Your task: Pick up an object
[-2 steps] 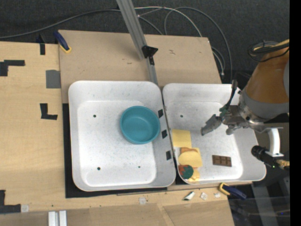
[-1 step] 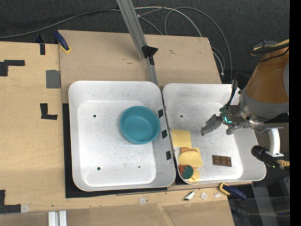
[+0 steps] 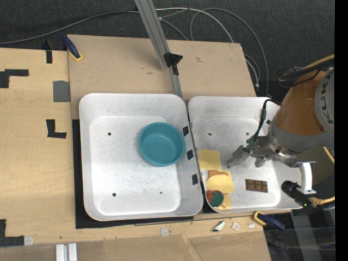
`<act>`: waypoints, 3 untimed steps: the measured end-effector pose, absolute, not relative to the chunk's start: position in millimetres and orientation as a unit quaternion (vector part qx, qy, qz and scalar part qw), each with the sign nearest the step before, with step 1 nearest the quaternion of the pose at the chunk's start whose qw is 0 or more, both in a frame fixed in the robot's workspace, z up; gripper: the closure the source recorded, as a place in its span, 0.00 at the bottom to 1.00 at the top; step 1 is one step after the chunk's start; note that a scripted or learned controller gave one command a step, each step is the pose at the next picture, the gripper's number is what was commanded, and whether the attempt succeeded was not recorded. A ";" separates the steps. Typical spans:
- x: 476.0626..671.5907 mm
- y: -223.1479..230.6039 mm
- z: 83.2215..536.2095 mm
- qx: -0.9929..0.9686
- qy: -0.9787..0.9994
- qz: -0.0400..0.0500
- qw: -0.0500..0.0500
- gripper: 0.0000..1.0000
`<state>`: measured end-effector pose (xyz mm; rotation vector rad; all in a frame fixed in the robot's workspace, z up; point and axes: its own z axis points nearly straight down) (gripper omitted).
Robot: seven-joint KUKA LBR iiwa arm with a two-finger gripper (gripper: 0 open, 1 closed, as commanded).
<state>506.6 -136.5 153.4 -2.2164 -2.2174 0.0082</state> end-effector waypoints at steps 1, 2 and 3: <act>503.9 -146.1 98.3 -0.707 -0.707 0.002 0.003 0.00; 506.3 -145.7 92.6 -0.707 -0.707 -0.002 -0.001 0.00; 506.8 -145.2 102.7 -0.706 -0.708 -0.002 -0.001 1.00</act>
